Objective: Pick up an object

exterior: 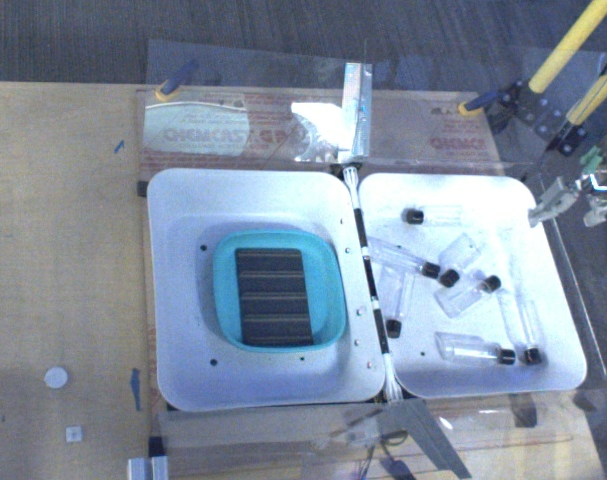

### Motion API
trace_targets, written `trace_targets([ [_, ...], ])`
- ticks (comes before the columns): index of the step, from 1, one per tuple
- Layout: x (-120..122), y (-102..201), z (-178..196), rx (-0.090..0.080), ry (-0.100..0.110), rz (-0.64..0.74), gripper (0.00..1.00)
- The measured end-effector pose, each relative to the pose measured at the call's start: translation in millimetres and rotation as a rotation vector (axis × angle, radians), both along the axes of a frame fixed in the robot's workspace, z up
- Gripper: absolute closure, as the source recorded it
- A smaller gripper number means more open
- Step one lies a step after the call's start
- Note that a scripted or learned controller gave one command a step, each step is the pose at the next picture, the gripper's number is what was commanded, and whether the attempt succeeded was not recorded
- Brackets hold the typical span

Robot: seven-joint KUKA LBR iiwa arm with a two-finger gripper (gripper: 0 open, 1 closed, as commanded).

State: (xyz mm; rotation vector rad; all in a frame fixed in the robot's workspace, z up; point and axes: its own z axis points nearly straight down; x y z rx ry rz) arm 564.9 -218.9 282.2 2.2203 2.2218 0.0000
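Clear black-capped vials [471, 348] scattered in right bin [553, 368], nearest lying crosswise, cap rightward; teal tray [326, 293] in left bin [173, 268]; gripper [563, 196] at the right bin's edge, finger state unclear

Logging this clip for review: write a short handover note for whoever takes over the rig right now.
Gripper: at the right bin's upper right edge, nothing seen between its fingers; open or shut unclear.
Things: clear tubes with black caps scattered in the right bin, e.g. one near the front. The left bin holds a teal tray with a dark ribbed insert.
Done: nothing picked up yet.
Left: reach down, grasp one tube, lift it.
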Motion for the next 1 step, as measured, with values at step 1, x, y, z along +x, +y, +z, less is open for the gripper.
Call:
trace_targets([
  [1,35.5,17.2,-149.9,0.001,0.001,-0.095,0.00],
])
